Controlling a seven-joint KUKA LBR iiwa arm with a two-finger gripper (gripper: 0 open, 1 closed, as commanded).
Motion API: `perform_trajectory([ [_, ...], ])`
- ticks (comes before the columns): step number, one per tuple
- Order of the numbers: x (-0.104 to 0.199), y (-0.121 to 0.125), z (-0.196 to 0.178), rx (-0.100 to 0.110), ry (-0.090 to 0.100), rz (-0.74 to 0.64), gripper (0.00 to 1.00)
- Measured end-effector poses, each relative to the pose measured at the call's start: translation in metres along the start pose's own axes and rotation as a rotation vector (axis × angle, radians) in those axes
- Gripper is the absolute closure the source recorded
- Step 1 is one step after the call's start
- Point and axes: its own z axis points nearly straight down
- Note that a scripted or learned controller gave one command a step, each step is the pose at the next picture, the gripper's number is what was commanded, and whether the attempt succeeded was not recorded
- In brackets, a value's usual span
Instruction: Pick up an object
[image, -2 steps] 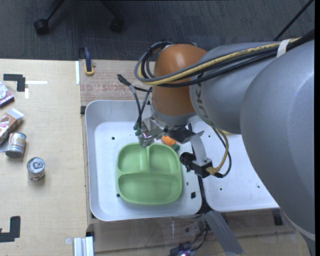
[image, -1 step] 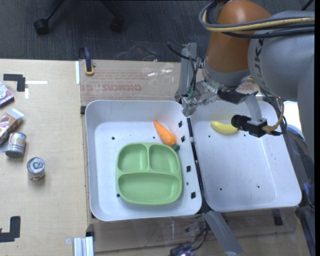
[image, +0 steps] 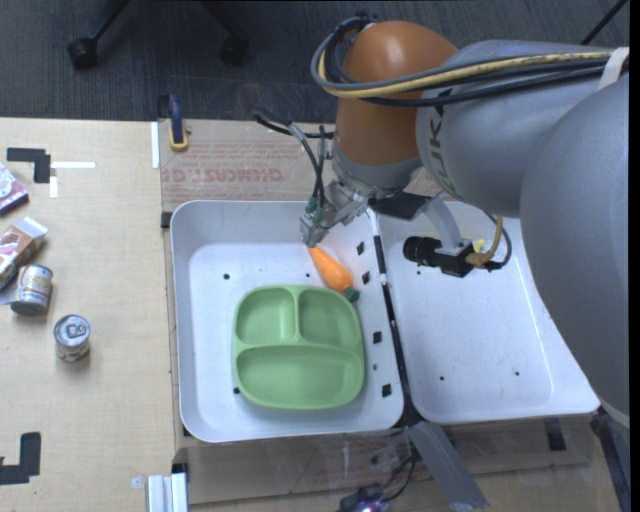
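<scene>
- Where the bench's near edge runs, the left bin (image: 190, 330) and the right bin (image: 500, 390) sit side by side, their inner walls touching along a line of black clips.
- Inside the left bin, toward its near half, lies a green divided plate (image: 298, 347) with three compartments, flat on the bin floor.
- Just beyond the plate's far right corner lies an orange carrot (image: 331, 268), on the bin floor near the inner wall; its near end touches or slightly overlaps the plate rim, too close to tell which.
- Its long axis runs slantwise, from far-left to near-right; the far-left end sits directly under the gripper and is partly hidden by it, so which end is the tip is hard to make out.
- Above that end hangs the gripper (image: 318, 228), small and dark against the white; whether its jaws are parted, closed, or on the carrot I cannot tell.
- Over the right bin the grey arm (image: 540, 150) with its orange band (image: 385, 90) covers the far right corner and is cut off by the picture's edge.
- On the wooden bench to the left stand two small cans (image: 72, 337), and some packets (image: 15, 245) are cropped at the left edge.
</scene>
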Motion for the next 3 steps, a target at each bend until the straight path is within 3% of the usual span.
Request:
perform_trajectory([
  [1, -0.006, -0.087, 0.014, 0.0, 0.0, -0.113, 1.0],
  [2, -0.012, 0.028, -0.016, -0.002, -0.001, -0.028, 1.0],
  [3, 0.057, 0.008, -0.023, 0.002, 0.0, 0.518, 1.0],
])
